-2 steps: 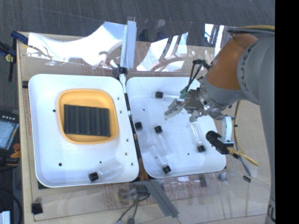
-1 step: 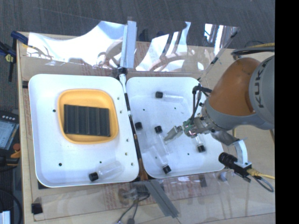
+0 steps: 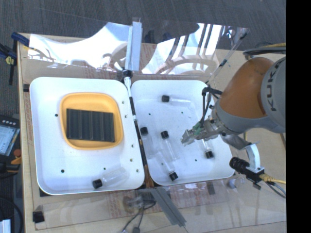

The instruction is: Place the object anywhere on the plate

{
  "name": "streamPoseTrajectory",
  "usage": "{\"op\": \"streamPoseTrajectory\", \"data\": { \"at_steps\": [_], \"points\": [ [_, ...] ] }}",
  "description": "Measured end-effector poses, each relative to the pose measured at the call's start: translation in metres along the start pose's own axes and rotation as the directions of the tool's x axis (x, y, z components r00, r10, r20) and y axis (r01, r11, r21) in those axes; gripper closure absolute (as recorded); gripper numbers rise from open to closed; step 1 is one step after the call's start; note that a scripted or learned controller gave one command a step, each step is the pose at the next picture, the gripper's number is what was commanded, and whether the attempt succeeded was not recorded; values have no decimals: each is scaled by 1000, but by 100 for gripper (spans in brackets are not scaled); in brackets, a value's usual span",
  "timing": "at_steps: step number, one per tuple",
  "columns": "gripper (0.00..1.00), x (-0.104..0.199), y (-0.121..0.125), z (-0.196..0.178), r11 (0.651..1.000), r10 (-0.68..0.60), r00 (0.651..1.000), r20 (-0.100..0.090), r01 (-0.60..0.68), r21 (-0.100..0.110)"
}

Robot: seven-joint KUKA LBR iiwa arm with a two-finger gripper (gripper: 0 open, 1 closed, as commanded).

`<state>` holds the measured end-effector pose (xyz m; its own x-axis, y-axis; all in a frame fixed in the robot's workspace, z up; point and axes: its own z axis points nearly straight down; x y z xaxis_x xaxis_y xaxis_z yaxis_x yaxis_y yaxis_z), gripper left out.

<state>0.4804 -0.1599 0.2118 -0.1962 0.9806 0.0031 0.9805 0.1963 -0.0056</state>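
The arm (image 3: 245, 96) comes in from the right side of the frame. It is grey with a big orange part. It bends down over the right bin (image 3: 187, 87).

The hand (image 3: 190, 136) hangs low over the right middle of that bin. It is small and blurry here, with a bit of green on it. I cannot tell if the hand is spread or pressed together. I cannot tell if it pinches or touches anything.

Clear tubes with black caps lie in the right bin. The top tube (image 3: 173, 100) lies flat near the upper edge, well apart from the hand. The long tube (image 3: 168, 148) lies near the middle of the bin, to the left of the hand and near it. The near tube (image 3: 209, 154) shows its black cap just below the hand, a bit to the right. It is very close to the hand, but I cannot tell if they touch. One more black cap (image 3: 144, 130) sits by the left wall of this bin.

The plate (image 3: 87, 101) is yellow. It sits in the left bin (image 3: 43, 130), in the upper middle part. A black mat (image 3: 91, 125) with ridges lies on the plate. No tube is on the plate. The left tube (image 3: 110, 177) lies in the left bin too, near the lower edge, below the plate and apart from it.
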Motion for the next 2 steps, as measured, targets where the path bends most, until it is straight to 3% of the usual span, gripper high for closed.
{"op": "streamPoseTrajectory", "data": {
  "at_steps": [1,2],
  "points": [
    [0,0,0,0,1000,-1,1000,0,1,0],
    [0,0,0,0,1000,-1,1000,0,1,0]
  ]
}}
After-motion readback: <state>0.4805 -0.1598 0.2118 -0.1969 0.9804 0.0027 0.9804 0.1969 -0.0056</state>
